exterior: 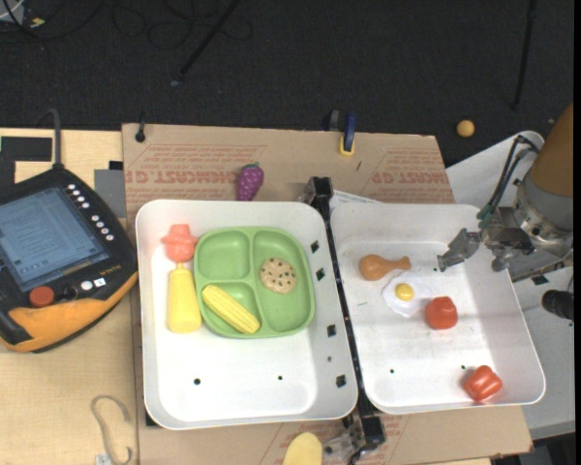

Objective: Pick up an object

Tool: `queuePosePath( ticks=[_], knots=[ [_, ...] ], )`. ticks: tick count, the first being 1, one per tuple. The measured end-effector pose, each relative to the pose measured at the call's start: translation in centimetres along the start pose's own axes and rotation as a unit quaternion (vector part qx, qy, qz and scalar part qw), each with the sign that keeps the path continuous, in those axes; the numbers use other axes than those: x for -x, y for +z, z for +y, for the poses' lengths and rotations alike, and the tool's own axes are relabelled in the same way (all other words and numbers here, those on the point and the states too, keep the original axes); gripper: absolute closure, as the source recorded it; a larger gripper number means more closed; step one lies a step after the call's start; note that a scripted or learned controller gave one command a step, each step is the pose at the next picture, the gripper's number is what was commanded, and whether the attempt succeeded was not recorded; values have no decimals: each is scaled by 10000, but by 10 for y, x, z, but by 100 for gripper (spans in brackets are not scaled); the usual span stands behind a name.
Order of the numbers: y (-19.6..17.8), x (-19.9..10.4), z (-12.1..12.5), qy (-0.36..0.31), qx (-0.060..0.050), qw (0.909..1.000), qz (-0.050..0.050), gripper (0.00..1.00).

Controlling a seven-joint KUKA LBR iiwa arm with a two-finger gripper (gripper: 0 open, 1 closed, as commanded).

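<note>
From my gripper (484, 243), jaws spread and holding nothing, the nearest pick is the red block (442, 313), lying off at about seven o'clock.

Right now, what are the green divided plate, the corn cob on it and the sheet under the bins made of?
Green divided plate: likely molded plastic, smooth, uniform color. Corn cob: plastic toy by its look, evenly yellow. Sheet: corrugated cardboard, matte brown with red print.

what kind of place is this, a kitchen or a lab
Most likely a robotics lab, not a kitchen: the food is toy plastic in a white bin, a robot teach pendant lies on the bench, and cables trail across the dark floor.
</note>
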State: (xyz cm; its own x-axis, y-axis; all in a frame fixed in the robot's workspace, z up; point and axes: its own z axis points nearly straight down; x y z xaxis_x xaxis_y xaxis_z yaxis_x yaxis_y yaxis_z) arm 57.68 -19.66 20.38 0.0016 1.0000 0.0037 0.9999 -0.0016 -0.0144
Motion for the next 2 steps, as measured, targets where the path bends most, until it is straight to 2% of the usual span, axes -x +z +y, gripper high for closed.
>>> queuePosePath(
  ticks=[1, 2],
  knots=[
    [-8, 0, 3, -9, 69, 10000, -17, 0],
    [56, -3, 7, -19, 37, 10000, -6, 0]
  ],
)
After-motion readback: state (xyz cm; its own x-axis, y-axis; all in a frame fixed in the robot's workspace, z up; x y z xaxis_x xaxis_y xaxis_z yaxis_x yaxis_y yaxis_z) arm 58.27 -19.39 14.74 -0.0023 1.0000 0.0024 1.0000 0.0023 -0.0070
